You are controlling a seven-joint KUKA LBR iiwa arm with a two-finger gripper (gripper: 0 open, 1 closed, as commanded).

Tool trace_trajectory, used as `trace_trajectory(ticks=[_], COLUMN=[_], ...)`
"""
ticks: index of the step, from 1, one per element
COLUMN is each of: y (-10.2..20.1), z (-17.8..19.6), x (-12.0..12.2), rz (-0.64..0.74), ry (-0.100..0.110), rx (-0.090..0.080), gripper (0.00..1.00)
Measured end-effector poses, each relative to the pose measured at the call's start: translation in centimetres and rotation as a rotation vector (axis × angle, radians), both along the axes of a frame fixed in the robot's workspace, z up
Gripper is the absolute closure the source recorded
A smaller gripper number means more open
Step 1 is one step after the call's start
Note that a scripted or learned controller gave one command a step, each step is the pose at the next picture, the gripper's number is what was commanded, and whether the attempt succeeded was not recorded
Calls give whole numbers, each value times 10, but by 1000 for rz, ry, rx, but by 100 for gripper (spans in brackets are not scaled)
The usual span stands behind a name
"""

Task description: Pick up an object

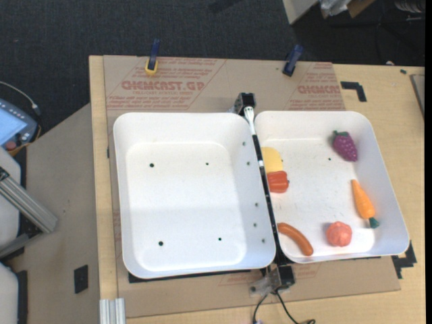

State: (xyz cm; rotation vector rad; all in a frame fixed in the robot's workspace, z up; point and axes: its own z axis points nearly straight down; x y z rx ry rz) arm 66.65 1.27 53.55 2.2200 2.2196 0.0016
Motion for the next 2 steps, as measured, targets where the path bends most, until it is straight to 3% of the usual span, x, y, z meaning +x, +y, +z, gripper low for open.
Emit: trace_trajectory(ticks=[2], y=[15], z=[0], x=[0], rz=[0], ry=[0], rx=[0], gripper=[100])
